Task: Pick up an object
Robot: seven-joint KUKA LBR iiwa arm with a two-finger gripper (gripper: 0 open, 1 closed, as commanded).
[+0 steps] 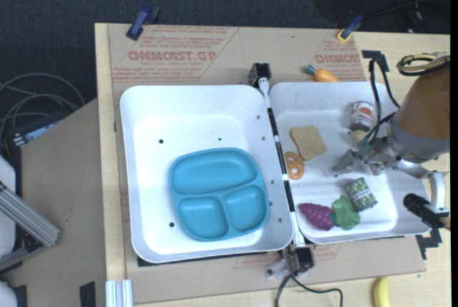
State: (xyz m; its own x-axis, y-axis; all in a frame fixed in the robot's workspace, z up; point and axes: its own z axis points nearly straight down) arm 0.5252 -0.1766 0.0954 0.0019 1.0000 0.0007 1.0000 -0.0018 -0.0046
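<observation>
From the fixed overhead camera, the grey two-finger claw [352,160] hangs low inside the right shallow white bin [286,95], reaching in from the right under the arm's orange band. Its dark fingers splay toward the left and nothing lies between them, so the claw reads as released and empty.

The nearest candidate is the small green-labelled can [360,194], lying on its side just below and slightly right of the claw. Its long axis runs on a diagonal, upper left to lower right. A grasp on it would probably call for a short drop toward the near edge of the bin and fingers set across that diagonal. A tan slice of toast [308,142] lies flat to the claw's left, a little apart. A red-and-white can [363,113] stands above the claw, close to the arm.

The right bin also holds an orange pretzel-shaped toy [294,164] against the divider, a purple bunch of grapes [316,215] and a green leafy piece [345,215] touching it near the lower wall.

The left white bin [136,119] holds a blue three-compartment plastic tray [217,192], with its compartments bare.

On the cardboard-covered surface [186,55], a small orange carrot toy [322,74] rests outside the bins.
</observation>
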